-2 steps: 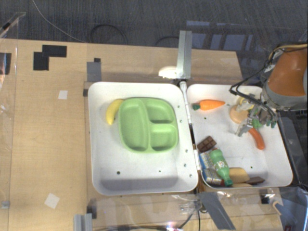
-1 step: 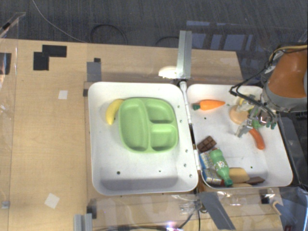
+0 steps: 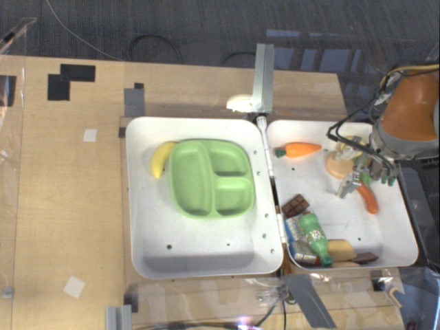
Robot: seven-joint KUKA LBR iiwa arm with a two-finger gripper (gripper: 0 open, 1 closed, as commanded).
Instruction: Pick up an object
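Bottle partly hides clutter; gripper indistinct.

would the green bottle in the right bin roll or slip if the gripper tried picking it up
The green bottle lies on its side, so it probably rolls if nudged. Its smooth round body may slip. A brown bar and other items crowd it in the bin's corner, which could block rolling.

A robotics lab. A plywood desk carries two shallow white bins fixed between metal brackets, with black tape marks near its far left corner. Cables trail over dark carpet beyond the far edge, and clear plastic shielding stands at the left edge.
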